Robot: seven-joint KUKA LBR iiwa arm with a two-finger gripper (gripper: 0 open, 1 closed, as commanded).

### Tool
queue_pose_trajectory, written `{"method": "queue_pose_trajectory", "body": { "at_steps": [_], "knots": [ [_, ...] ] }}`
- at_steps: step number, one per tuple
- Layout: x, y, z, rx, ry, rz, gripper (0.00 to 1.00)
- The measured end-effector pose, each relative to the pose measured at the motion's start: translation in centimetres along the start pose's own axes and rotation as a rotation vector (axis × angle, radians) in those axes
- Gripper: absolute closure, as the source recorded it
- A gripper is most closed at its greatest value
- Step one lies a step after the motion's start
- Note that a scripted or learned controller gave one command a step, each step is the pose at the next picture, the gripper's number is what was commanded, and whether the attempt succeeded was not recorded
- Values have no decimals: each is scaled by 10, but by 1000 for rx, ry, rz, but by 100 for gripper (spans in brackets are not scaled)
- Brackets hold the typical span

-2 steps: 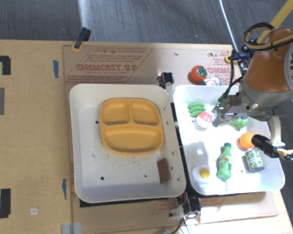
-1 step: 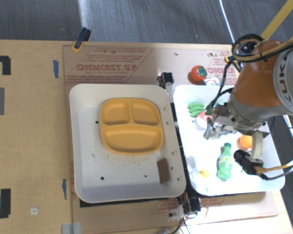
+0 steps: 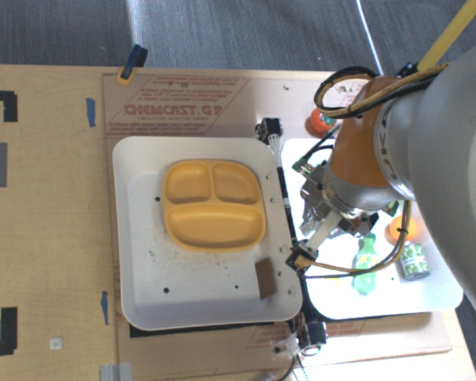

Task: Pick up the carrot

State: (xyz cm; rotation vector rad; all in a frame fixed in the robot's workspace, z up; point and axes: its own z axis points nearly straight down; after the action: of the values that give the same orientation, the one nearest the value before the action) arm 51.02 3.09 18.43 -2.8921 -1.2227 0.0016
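1. So, brown board bench [image 3: 47, 213], grey carpet [image 3: 222, 14] at 12 o'clock.
2. Carrot [image 3: 317, 122] sits at the right bin's [image 3: 397, 304] 11 o'clock, mostly behind the arm [image 3: 365, 149]; axis unclear.
3. Gripper [image 3: 321, 227] at that bin's 9 o'clock; can't tell its grip.

Two bins are standing side by side on the bench [image 3: 47, 213]. In the left bin [image 3: 135, 236] a divided plate [image 3: 214, 205] is lying toward the rear middle. A small block [image 3: 265, 279] is lying in front of it, near the front right corner, apart from the plate. The gripper [image 3: 316, 227] is hanging over the left part of the right bin [image 3: 397, 300], just beside the wall between the bins. To its right a bottle [image 3: 366, 262] is lying in the right bin, a packet [image 3: 413, 260] is lying just right of the bottle, and a round item [image 3: 406, 230] is sitting behind the packet. Another small item [image 3: 320, 122] is sitting by this bin's rear left corner, partly hidden behind the arm [image 3: 365, 157]
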Motion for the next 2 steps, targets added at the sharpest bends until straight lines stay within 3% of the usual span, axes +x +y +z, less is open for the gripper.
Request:
{"method": "queue_pose_trajectory", "body": {
  "at_steps": [1, 2],
  "knots": [
    [65, 45, -32, -1, 0, 115, 100],
    [137, -23, -27, -1, -1, -288, 100]
  ]
}}
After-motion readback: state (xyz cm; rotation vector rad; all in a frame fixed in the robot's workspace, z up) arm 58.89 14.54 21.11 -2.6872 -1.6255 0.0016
